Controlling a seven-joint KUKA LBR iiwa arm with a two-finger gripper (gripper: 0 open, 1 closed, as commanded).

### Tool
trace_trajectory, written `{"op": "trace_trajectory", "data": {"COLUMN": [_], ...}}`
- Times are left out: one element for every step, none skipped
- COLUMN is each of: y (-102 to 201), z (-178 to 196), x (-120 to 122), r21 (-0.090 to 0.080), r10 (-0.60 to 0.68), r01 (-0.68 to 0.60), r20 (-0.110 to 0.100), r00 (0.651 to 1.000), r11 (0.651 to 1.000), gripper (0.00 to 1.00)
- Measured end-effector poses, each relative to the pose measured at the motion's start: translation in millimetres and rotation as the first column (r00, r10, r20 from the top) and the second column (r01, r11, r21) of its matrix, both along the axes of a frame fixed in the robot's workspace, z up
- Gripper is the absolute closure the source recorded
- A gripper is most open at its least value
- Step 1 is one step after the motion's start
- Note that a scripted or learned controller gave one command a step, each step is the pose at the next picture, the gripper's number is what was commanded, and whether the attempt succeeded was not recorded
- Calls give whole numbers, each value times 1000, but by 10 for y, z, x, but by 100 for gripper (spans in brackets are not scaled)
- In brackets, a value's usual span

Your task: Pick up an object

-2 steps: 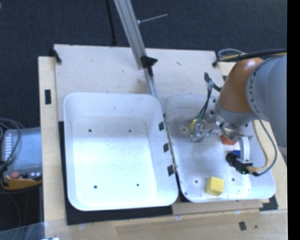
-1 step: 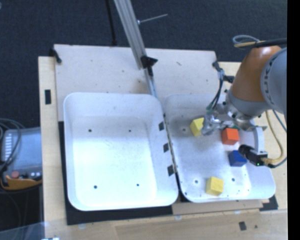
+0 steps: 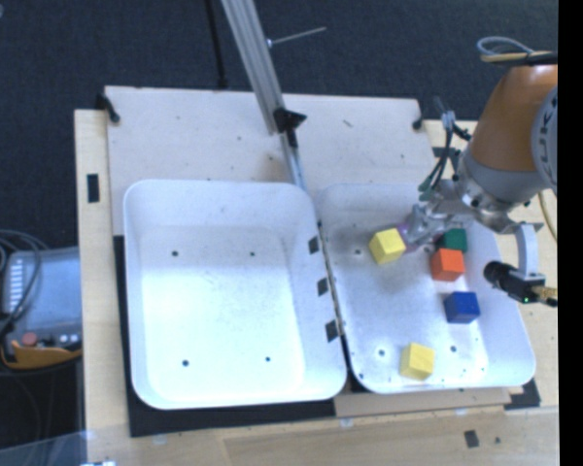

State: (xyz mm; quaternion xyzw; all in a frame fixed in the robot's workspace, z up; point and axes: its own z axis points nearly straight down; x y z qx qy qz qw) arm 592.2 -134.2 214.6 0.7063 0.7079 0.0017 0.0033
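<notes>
Grey arm (image 3: 500,178) with orange band, cables alongside.

end effector (image 3: 420,223) too small/blurred to read against the yellow cube (image 3: 388,246). Green block (image 3: 456,238) mostly hidden behind the wrist and the orange block (image 3: 448,263).

Left bin (image 3: 223,289), well left of the gripper; right bin (image 3: 398,333), wall below the gripper. Bench (image 3: 194,134) under both bins. Slanted metal rail (image 3: 253,51), up and left of the gripper. Grey device (image 3: 44,294) with cables, far left, beside the bench.
</notes>
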Motion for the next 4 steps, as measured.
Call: {"op": "trace_trajectory", "data": {"y": [551, 1011, 1560, 2081], "z": [135, 228, 301, 206], "x": [53, 11, -66, 17], "r21": [3, 3, 5, 3], "r10": [5, 5, 6, 5], "r01": [-5, -5, -6, -5], "r20": [-3, -6, -7, -7], "r00": [1000, 1000, 1000, 1000], "r11": [1000, 1000, 1000, 1000], "gripper": [100, 100, 100, 100]}}
